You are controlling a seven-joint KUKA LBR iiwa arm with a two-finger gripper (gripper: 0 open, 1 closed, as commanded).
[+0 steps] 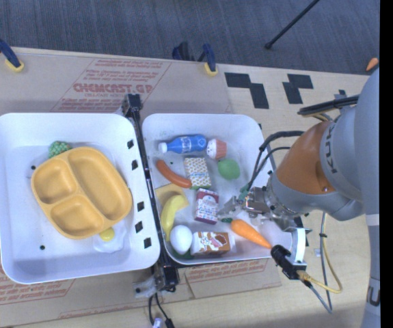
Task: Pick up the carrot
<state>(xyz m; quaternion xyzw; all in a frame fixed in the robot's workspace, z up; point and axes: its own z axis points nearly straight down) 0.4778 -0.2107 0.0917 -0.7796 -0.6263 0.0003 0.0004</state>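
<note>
The carrot (251, 233), orange with a small green top, lies at a slant in the front right corner of the right bin (254, 125). Its green end points left, toward a red carton (207, 206). My gripper (238, 206) hovers just above and slightly left of the carrot's green end, low inside the bin by its right wall. Nothing is visibly held. The grey arm with its orange band (305, 169) reaches in from the right.
The right bin also holds a blue bottle (186, 144), a green ball (229, 169), a sausage (172, 173), a checkered box (197, 171), a banana (171, 212), an egg (180, 238) and a brown carton (212, 242). The left bin holds a yellow divided plate (80, 190).
</note>
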